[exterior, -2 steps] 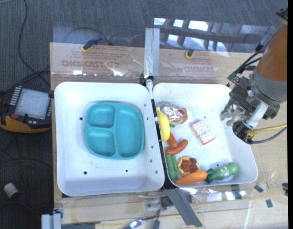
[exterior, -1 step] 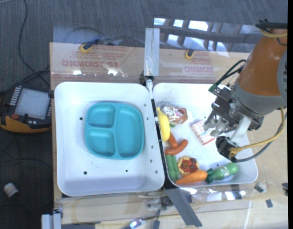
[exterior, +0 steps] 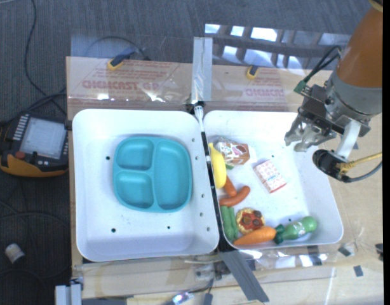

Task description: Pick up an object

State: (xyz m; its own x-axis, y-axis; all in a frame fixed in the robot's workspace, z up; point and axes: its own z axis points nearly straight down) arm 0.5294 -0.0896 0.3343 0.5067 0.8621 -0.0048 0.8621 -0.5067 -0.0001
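Note:
My gripper point(exterior: 301, 137) hangs over the far right part of the right bin point(exterior: 309, 189), with its fingers spread open and nothing between them. Below and left of it lies a small pink and white box point(exterior: 270, 175). Along the bin's left wall are a banana point(exterior: 216, 164), a wrapped snack point(exterior: 233, 151), an orange sausage point(exterior: 235, 196) and a green cucumber point(exterior: 228, 222). A pizza slice point(exterior: 249, 218), a carrot point(exterior: 255, 236) and a green bottle-shaped toy point(exterior: 298, 228) rest near the front wall.
The left bin point(exterior: 93, 189) holds a teal divided plate point(exterior: 152, 173). A ridge point(exterior: 203, 170) separates the two bins. Cardboard point(exterior: 138, 84) lines the bench behind them. A handheld controller point(exterior: 33, 145) lies on the floor at the left.

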